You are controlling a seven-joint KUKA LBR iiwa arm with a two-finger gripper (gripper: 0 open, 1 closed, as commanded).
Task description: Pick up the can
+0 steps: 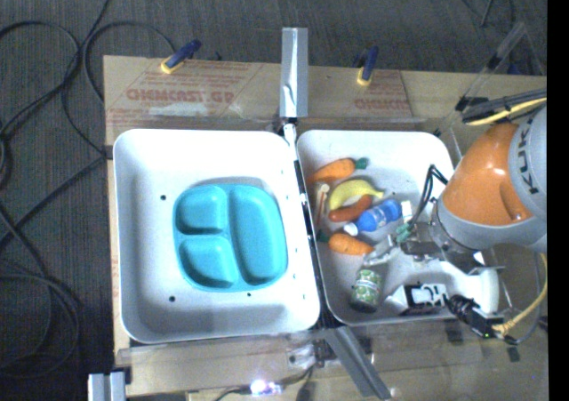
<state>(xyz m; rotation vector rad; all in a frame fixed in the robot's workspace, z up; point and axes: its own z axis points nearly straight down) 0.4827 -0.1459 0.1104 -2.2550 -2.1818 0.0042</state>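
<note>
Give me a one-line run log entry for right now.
target: small green can lying in right white bin | claw: above can, near blue bottle | grasp: not seen | left bin: blue divided tray

The can (365, 289) lies in the right bin (418, 143), just left of the gripper (402, 252) (bottle (374, 217) beyond it).

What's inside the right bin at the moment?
In the right bin: two carrots, a banana, a blue-and-white bottle and the green can by the near wall. The arm covers the bin's right side, so whatever lies there is hidden.
</note>
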